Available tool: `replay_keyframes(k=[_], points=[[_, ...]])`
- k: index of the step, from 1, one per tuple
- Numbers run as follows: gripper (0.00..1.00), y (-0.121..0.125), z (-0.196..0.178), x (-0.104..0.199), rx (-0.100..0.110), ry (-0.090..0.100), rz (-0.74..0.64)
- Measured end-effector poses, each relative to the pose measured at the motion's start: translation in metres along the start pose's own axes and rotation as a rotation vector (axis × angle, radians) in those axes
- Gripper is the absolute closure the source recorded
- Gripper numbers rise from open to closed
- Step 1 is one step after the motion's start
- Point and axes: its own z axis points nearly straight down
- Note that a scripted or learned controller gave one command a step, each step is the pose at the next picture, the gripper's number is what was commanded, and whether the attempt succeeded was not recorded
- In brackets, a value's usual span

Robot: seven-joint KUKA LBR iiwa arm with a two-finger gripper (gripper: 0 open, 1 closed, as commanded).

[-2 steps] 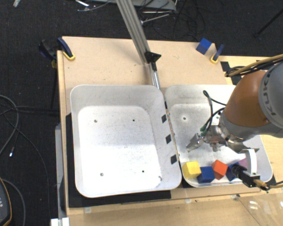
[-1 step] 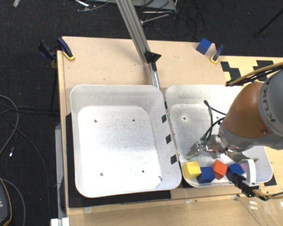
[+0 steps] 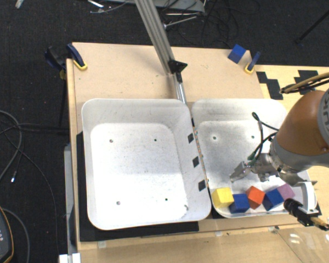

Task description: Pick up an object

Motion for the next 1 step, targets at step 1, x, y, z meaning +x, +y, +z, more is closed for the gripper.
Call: replay_keyframes(k=[1], points=[[0.0, 0.006, -0.0276, -0.0361, 0.0, -0.001, 0.0]])
